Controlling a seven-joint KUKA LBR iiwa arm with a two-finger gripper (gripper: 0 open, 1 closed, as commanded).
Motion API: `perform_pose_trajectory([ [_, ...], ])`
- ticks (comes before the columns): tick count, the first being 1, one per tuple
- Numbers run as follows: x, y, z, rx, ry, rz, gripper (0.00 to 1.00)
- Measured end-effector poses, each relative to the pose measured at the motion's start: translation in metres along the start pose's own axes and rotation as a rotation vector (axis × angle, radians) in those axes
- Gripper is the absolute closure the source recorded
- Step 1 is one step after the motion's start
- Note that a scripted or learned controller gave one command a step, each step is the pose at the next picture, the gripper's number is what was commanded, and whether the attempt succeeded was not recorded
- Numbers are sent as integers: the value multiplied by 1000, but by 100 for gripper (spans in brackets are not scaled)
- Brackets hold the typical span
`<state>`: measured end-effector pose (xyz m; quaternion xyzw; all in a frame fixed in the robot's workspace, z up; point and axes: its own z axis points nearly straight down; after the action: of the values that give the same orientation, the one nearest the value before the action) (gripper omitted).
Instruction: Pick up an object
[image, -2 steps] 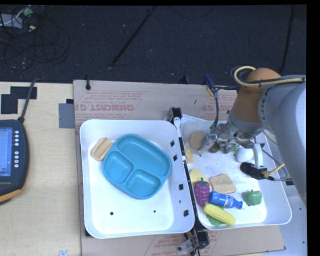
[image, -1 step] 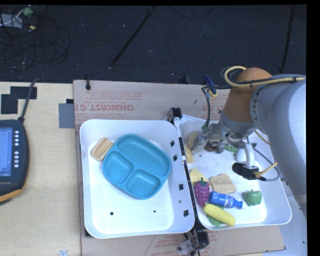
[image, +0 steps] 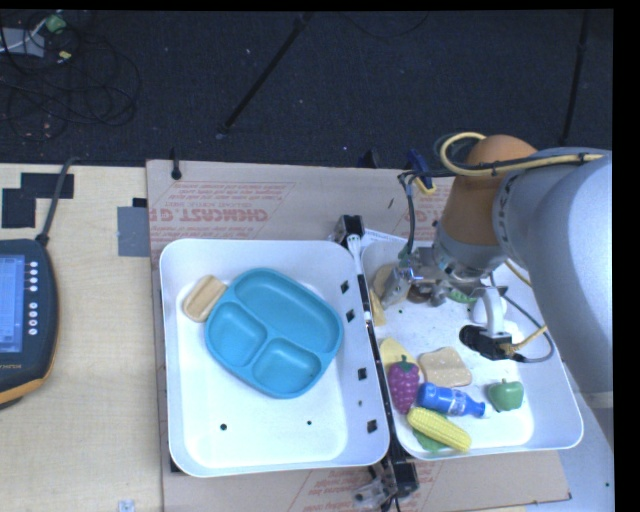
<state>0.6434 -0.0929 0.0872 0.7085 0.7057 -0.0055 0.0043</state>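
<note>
yellow plastic corn (image: 440, 428) lies nearest in the right bin (image: 560, 425), its long axis slanting from upper left down to lower right, with a green piece just under its left end. just beyond it a blue bottle (image: 450, 400) lies on its side, long axis roughly left to right, its cap end pointing right toward a green pepper (image: 507, 394). purple grapes (image: 403, 384) sit touching the bottle's left end, a slice of toast (image: 445, 366) lies just behind, and a yellow piece peeks out behind the grapes by the divider. these toys are packed close, so a grasp aimed at one could nudge a neighbour or close on two at once; the round bottle and corn would likely roll if caught across their ends rather than their narrow width. farther back the hand (image: 425, 287) hangs low over the far left corner of the right bin, well apart from the cluster, and whether it is spread or pressed together i cannot tell, as wrist and cables crowd it; nothing is seen between it. a descent there risks striking the bin wall or the divider. the left bin (image: 190, 430) holds a blue divided plate (image: 272, 332) and a tan block (image: 203, 297), both flat and probably hard to pinch. both bins rest on the desk (image: 90, 420).
</note>
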Motion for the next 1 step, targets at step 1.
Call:
perform_pose_trajectory([
  [1,-28,1,2,1,15,-2,0],
])
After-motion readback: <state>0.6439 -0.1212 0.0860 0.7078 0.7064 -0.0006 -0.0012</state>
